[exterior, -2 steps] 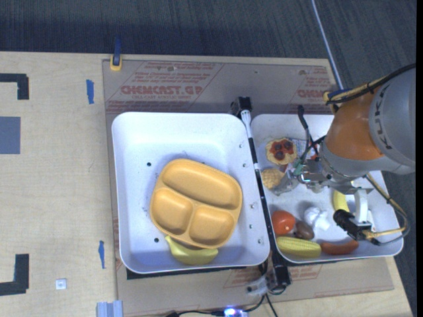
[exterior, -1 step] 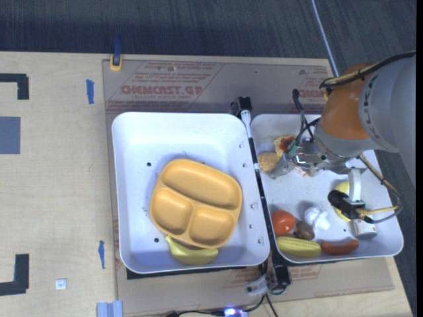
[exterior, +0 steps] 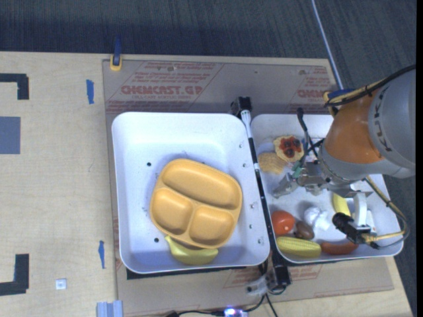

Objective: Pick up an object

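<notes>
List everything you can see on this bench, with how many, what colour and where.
shallow white plastic bin: two, white, side by side on the bench
yellow three-compartment plastic tray: one, yellow, left bin, upside down
yellow banana-shaped toy: one, yellow, left bin, partly under the tray
round red toy tomato: one, red, right bin near edge
yellow toy corn cob: one, yellow, right bin front edge
small toy pizza slice: one, red and yellow, right bin far side
grey arm with orange band: one, over right bin
gripper: one, low in right bin
</notes>
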